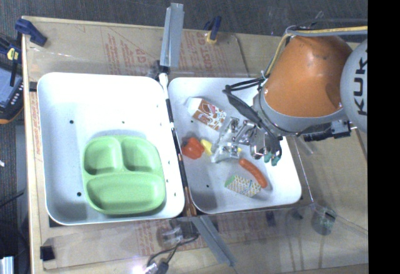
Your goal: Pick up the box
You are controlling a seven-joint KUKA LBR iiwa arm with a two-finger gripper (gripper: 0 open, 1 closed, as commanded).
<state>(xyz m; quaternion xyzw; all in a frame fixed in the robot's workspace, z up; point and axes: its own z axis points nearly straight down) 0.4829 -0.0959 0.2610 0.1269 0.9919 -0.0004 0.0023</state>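
The box (208, 114) is a small carton printed in white, brown and red. It lies flat at the back left of the right bin (284, 194). My gripper (230, 141) is a silver metal piece below the orange wrist band. It hangs low over the middle of the right bin, just in front and to the right of the box. The view shows nothing held by it. The box lies apart from it, with its whole top face showing.
A red and orange pepper-like toy (192, 147) lies left of the gripper. An orange sausage (254, 172) and a patterned packet (242, 186) lie in front of it. The left bin (56, 97) holds a green divided tray (124, 174). The arm's body (306, 82) covers the right bin's back right.
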